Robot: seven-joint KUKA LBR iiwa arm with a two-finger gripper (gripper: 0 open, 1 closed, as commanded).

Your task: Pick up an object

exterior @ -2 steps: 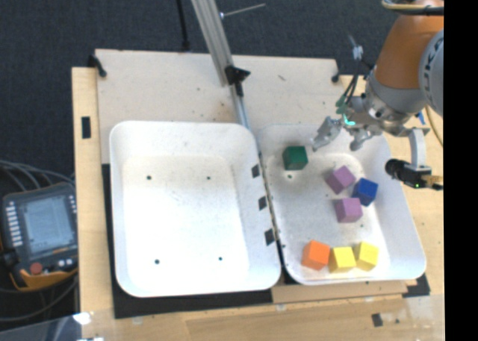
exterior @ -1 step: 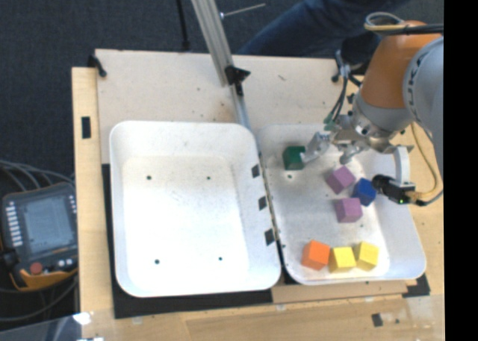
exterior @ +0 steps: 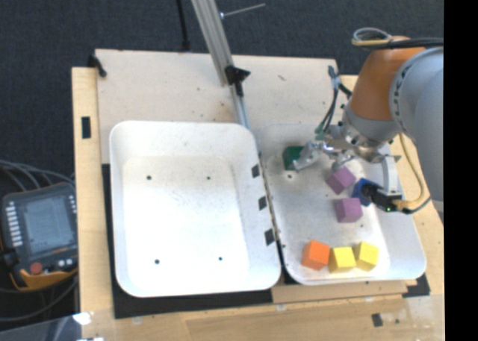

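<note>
Your jaws' state I cannot tell — they hover seemingly over the green block — so centre before closing.

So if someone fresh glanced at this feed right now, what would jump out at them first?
Probably the grey arm with its orange band, reaching in from the right over the right bin, wrist low above a green block near the bin's far left. Next, the bright row along the bin's near edge: an orange block and two yellow blocks, with two purple blocks behind them.
</note>
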